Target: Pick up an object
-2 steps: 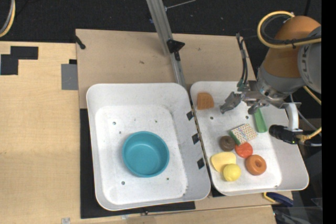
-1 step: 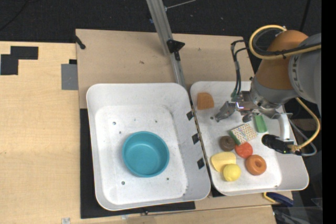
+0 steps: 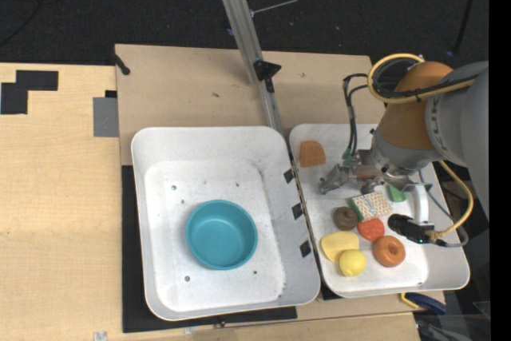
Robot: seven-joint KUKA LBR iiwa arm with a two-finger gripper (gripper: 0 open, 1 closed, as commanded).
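My gripper (image 3: 338,178) hangs low over the upper middle of the right bin (image 3: 447,275), reaching in from the right. Just up-left of it lies an orange block (image 3: 311,153). Below it sit a brown ring (image 3: 346,216) and a checkered pad (image 3: 372,206). A green piece (image 3: 397,192) peeks out under the wrist. Nothing shows between the gripper's tips from this angle.
Toward the right bin's front lie a red piece (image 3: 370,230), an orange ring (image 3: 389,251) and two yellow pieces (image 3: 339,243) (image 3: 352,262). The left bin (image 3: 160,148) holds a blue bowl (image 3: 222,233). A slanted metal rail (image 3: 243,20) stands behind the bins.
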